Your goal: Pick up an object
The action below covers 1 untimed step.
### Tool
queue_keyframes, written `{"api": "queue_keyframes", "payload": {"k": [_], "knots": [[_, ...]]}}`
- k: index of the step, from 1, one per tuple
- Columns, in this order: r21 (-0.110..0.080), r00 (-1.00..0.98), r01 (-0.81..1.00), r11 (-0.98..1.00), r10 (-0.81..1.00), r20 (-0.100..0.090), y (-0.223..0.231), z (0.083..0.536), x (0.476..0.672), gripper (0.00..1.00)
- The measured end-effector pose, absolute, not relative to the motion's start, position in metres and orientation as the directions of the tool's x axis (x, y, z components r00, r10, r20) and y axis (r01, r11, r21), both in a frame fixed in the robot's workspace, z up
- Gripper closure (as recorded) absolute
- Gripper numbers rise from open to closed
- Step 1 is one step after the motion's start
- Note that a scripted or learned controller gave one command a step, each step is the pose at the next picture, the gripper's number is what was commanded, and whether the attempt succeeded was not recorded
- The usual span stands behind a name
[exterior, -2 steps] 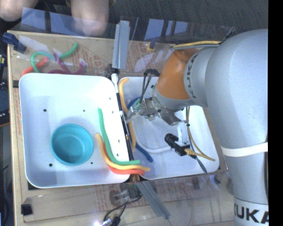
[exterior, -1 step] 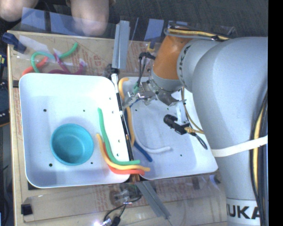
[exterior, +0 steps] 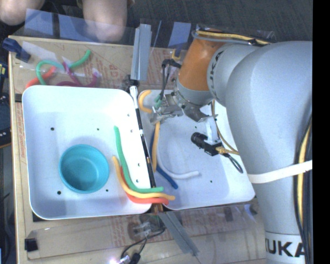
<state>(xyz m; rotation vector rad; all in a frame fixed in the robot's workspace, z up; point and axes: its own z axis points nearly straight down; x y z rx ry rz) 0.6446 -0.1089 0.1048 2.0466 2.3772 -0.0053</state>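
My gripper (exterior: 164, 110) is low in the far left corner of the right bin (exterior: 231, 188), under the orange-banded wrist. A yellow curved piece (exterior: 144, 99) lies just to its left against the bin wall. A thin orange stick (exterior: 154, 143) runs down from beneath the gripper. Nearer the front lie a white curved tube (exterior: 179, 173) and a blue strip (exterior: 166, 178). In the left bin (exterior: 44, 109) sits a teal bowl (exterior: 84, 168). Green (exterior: 120, 147), yellow and orange tubes (exterior: 140, 194) drape over the wall between the bins.
The grey arm covers the right bin's right side, with a black cable fitting (exterior: 204, 143) hanging over the bin. Behind the left bin lie loose coloured tubes (exterior: 63, 70) on the bench. A person's legs (exterior: 102, 10) stand at the far edge.
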Motion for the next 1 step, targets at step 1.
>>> {"api": "queue_keyframes", "payload": {"k": [1], "knots": [[-0.003,-0.252,0.968,0.252,0.968,0.001,-0.0889,0.1919,0.6565,1.0]]}}
